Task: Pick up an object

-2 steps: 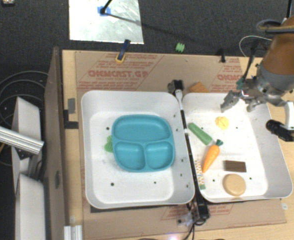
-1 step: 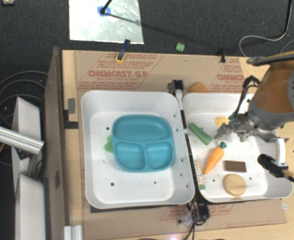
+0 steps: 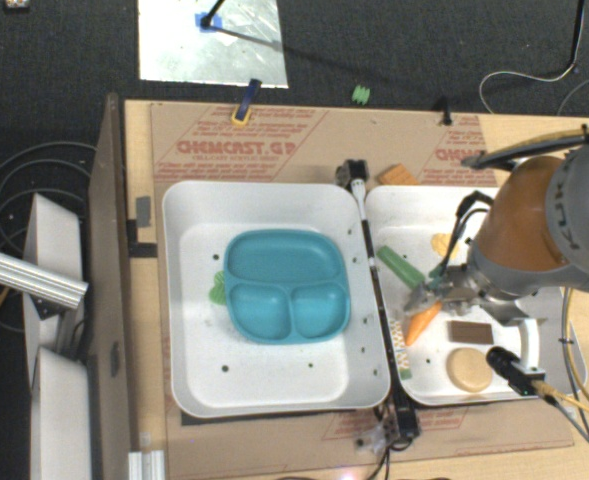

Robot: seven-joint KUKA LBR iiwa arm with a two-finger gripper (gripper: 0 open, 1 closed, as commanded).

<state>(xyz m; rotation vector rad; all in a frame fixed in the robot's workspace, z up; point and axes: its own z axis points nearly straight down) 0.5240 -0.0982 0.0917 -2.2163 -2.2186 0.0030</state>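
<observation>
**Still reaching: nothing lifted yet**

Here we find the arm coming in from the right of the frame, with its gripper low over the right bin, near that bin's left side. Just below the gripper lies an orange carrot, slanting down toward the lower left; a green stick lies just above and to the left. The gripper's tips sit close to both, but we cannot tell whether the gripper is wide, narrow or closed on anything, since its dark metal blurs into the things beneath it. We see nothing raised clear of the bin floor, so we judge the pick not yet done: the close and the lift are what remain, as far as this view shows.

Counting the right bin, we find one carrot, one green stick, one brown block right of the carrot, one round tan disc at the lower middle, and one small yellow piece near the arm's cable.

The left bin holds one blue divided plate with three compartments, and one small green piece touching its left edge. Two bins stand side by side on the bench.
</observation>
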